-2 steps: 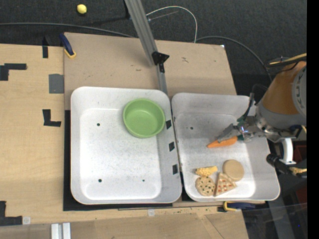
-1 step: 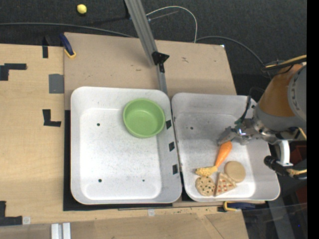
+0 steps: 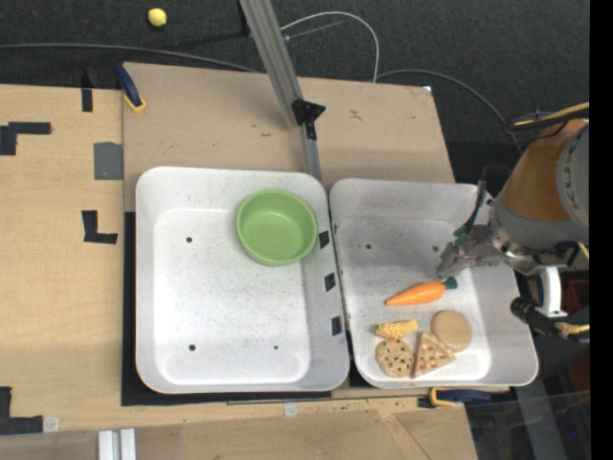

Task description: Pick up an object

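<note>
An orange toy carrot (image 3: pixel 416 294) lies in the right bin (image 3: pixel 383 209), its green top pointing right. The gripper (image 3: pixel 453 263) comes in from the right and hangs just above the carrot's green end. Below the carrot sit a round beige biscuit (image 3: pixel 451 331), a pizza slice (image 3: pixel 431 355), a speckled cookie (image 3: pixel 393 356) and a small yellow corn piece (image 3: pixel 397 330). A green bowl (image 3: pixel 277 226) rests in the upper right of the left bin (image 3: pixel 182 286).
A grey pole (image 3: pixel 273 51) slants down to the gap between the bins. A small yellow ball (image 3: pixel 157 16) lies on the dark floor at the top left. The arm's orange and grey body (image 3: pixel 546 195) stands over the right bin's right rim.
</note>
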